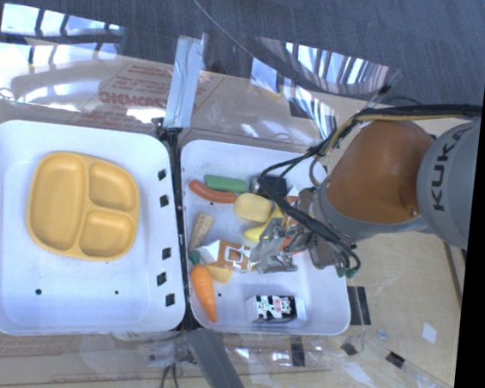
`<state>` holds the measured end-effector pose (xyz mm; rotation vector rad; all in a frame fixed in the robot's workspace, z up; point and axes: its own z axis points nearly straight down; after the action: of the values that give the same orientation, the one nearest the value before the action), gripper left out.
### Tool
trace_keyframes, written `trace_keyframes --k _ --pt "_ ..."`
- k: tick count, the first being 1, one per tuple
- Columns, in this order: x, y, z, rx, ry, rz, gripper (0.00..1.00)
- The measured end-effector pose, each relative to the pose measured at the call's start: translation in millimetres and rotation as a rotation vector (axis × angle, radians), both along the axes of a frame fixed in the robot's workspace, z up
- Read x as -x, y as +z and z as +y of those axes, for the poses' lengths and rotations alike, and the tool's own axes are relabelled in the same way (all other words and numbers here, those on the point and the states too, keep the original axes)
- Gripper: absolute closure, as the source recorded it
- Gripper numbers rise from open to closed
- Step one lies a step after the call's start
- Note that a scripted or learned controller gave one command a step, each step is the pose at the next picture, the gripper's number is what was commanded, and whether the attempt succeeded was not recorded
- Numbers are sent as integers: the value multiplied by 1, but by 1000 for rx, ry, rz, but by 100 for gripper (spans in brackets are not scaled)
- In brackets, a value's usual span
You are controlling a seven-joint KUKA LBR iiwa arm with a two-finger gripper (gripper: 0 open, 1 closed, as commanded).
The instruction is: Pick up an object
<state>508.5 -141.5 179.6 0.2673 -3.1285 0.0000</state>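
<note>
1. Pincer position: the pincer (273,251) is down in the right bin (320,313), among the toy items near its middle. Whether it is wide, narrow or holding anything cannot be told; metal parts and cables clutter that spot.
2. Nearest candidates: the yellow block (252,207) lies just beside the pincer, toward the far wall. It looks like light, rigid, smooth plastic. Judged best grip: across its shorter width, squarely, to prevent slipping.
3. Other candidates:
   - The carrot (205,292) lies near the left wall, tapered. Grip the thicker end.
   - The sausage (212,192) and the green block (226,182) lie close together near the far wall.
   - The black-and-white patterned block (274,307) lies apart from the rest near the front wall, the easiest to reach cleanly.
4. Left bin (1,275): holds a yellow divided tray (83,205), wide and shallow, a poor fit for the pincer.
</note>
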Motion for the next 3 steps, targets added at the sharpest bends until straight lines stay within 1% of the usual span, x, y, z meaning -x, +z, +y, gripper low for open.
trace_keyframes --k 1,2,3 --pt "-58 39 9 0 41 -6 100" --pt "7 -24 -20 -2 320 1 100" --pt "-45 63 15 1 157 -8 100"
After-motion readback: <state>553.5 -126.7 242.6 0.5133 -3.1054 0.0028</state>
